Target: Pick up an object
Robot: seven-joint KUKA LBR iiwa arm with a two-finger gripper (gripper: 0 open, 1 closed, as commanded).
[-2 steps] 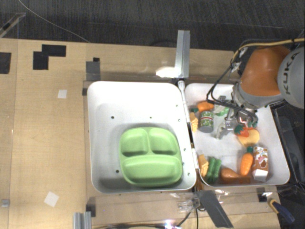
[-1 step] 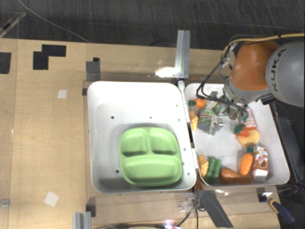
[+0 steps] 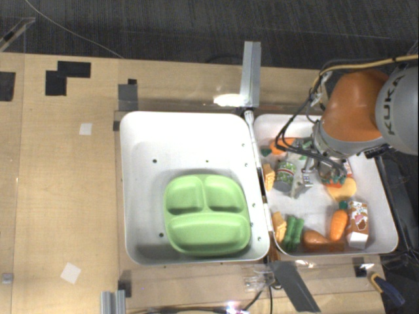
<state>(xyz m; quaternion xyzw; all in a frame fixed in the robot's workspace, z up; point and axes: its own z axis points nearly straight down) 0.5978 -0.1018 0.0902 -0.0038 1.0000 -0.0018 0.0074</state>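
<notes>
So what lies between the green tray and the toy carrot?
In the camera view, the bins' adjoining walls and a green toy lie between green tray and carrot.

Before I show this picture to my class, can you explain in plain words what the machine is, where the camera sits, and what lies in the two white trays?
The camera is fixed above a wooden bench and looks down at a slant. The grey machine with the orange band is a robot arm reaching in from the right. Its gripper, a two-fingered hand, hangs low over the right bin; I cannot tell whether it holds anything. That bin holds small toy foods: a carrot, a little carton, a green piece and others. The left bin holds a green divided plate.
</notes>
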